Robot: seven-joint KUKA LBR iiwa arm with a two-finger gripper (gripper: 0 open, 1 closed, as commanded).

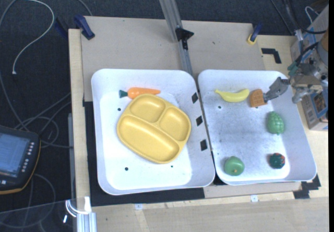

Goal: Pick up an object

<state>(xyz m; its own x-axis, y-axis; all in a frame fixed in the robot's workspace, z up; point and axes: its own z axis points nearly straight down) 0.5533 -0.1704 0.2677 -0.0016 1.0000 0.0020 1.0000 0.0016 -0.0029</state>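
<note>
A pale wooden table [135, 38] stands on dark carpet, with blue clamps at its far corners and loose cables trailing over the floor to the left, where a handheld control pendant [15, 158] lies. A metal post [169, 4] rises from the far side of the table. Two shallow white bins sit side by side. The left bin [104, 173] holds a yellow divided plate [154, 127] and, just beyond it, a toy carrot [141, 92]. The right bin [245, 132] holds a yellow banana [233, 95] near its far edge, a small brown, bread-like block [255, 98] just right of the banana, a bumpy green fruit [275, 123] toward the right wall, a green apple [234, 165] near the front and a dark red-and-green piece [276, 160] in the near right corner.

The jaws [270, 94] reach in from the right, low over the far right of that bin, their tip touching or just beside the brown block. How far open they stand cannot be told, nor whether they grip the block.
</note>
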